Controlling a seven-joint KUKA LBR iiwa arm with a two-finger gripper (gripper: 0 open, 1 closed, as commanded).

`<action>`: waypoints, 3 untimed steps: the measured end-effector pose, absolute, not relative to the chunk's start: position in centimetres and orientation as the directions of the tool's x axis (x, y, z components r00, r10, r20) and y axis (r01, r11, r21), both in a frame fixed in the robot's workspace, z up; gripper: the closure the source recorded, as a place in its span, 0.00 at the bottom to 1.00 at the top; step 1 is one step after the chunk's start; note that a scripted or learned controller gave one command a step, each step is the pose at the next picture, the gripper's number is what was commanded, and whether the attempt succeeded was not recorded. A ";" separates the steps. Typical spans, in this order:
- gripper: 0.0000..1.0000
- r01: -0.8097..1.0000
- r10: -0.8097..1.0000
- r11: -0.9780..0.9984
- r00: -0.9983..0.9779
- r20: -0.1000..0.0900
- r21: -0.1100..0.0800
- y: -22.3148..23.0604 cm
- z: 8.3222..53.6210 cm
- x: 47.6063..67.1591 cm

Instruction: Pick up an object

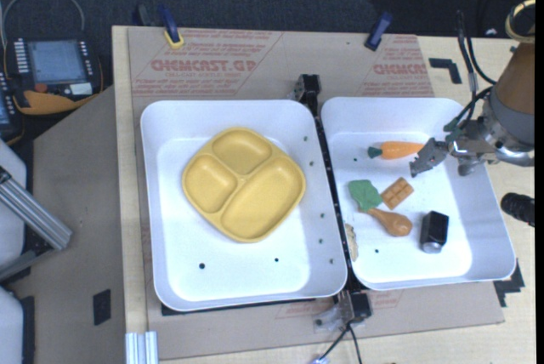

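A grey robot arm with a two-finger gripper (444, 151) reaches in from the right of the frame over the right-hand shallow white plastic bin (489, 264), its dark fingers (425, 158) splayed apart and holding nothing, poised near the leafy-ended orange toy carrot (399, 150) that lies in the bin's upper middle. Below the carrot, a cluster of small playthings crowds the bin floor: a flat green toy piece (365, 194), a tan waffle-patterned biscuit toy (397, 193) just beside it, a brown drumstick-shaped toy (392, 222) beneath them, and a black and silver boxy object (434, 231) at lower right. The left-hand white bin (161, 209) carries a yellow three-compartment plastic plate (244, 183) and sits untouched on the cardboard-covered table (255, 60). No object has yet been lifted. The carrot looks the likeliest target, and the risks appear plain enough: its rounded, tapering body could roll or squirt out sideways if the fingers close off-centre or across the narrow tip, and a descent too shallow would see them shut on air above it. A descent too deep could jam the fingertips against the bin floor. Should the arm drift toward the lower cluster instead, the closely packed green piece and biscuit might be nudged together, spoiling a clean hold on either.
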State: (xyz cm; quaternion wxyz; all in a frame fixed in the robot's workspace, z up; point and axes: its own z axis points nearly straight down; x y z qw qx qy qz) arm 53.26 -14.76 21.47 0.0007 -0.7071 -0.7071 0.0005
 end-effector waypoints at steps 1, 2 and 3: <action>0.00 1.000 1.000 0.000 0.000 0.000 0.000 -14.8 21.5 53.3; 0.00 1.000 1.000 0.000 0.000 0.001 -0.003 -14.0 16.8 53.9; 0.00 1.000 1.000 -0.001 0.001 0.002 -0.005 -14.7 12.2 54.0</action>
